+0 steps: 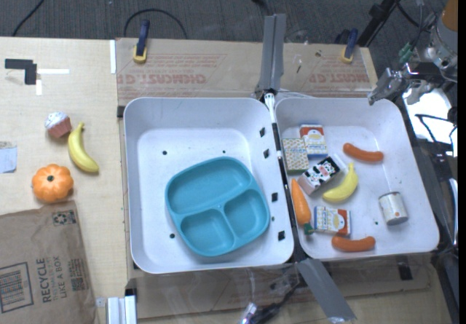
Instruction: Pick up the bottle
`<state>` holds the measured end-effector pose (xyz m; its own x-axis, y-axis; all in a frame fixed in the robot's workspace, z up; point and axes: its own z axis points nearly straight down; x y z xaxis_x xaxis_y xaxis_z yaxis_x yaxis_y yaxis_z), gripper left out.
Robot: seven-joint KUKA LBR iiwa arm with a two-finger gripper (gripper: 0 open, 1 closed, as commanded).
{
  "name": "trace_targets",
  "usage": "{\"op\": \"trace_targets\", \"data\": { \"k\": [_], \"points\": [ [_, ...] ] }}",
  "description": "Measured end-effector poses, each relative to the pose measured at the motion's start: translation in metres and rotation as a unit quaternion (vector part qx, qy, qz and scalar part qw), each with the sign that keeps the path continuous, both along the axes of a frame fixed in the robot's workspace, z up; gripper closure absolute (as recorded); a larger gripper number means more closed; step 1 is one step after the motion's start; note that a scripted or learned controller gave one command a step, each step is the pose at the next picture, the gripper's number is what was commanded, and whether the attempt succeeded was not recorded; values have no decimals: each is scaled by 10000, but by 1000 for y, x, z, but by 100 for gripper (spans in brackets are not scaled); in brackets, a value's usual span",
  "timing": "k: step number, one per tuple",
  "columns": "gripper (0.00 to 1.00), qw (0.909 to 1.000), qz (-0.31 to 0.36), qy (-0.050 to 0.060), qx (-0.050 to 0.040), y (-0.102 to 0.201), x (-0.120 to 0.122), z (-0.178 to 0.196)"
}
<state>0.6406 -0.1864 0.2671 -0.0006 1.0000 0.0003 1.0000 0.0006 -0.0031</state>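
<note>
Gripper [388, 87]: positioned at the far right corner of the right bin [415, 170], over its rim, near the view's right edge. Opening width: cannot tell, as the claw is small and cluttered at this angle. Nothing seen held in it.

Bottle [393, 208]: not identifiable with certainty. Likeliest item is a short silver cylinder lying in the near right part of the right bin, apart from its neighbours and well apart from the gripper.

Other contents of the right bin:
- two small cartons [304, 146] side by side near the far left wall;
- cow-print carton [319, 173] just below them, touching a banana [342, 186];
- sausage [362, 153] toward the far right;
- second sausage [353, 243] along the near wall;
- carrot [300, 202] against the left wall;
- juice carton [331, 220] just beside the carrot.

Left bin [145, 191]: holds a blue divided plate [217, 206], set toward the near side.

Bench, left of the bins: cupcake [57, 124], second banana [81, 149], small pumpkin [52, 183], cardboard box [44, 264] at the near left corner.
</note>
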Motion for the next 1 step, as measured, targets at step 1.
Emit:
{"op": "trace_targets", "data": {
  "k": [1],
  "points": [
    [0, 10000, -32, -50, -3, 47, -46, -147]
  ]
}}
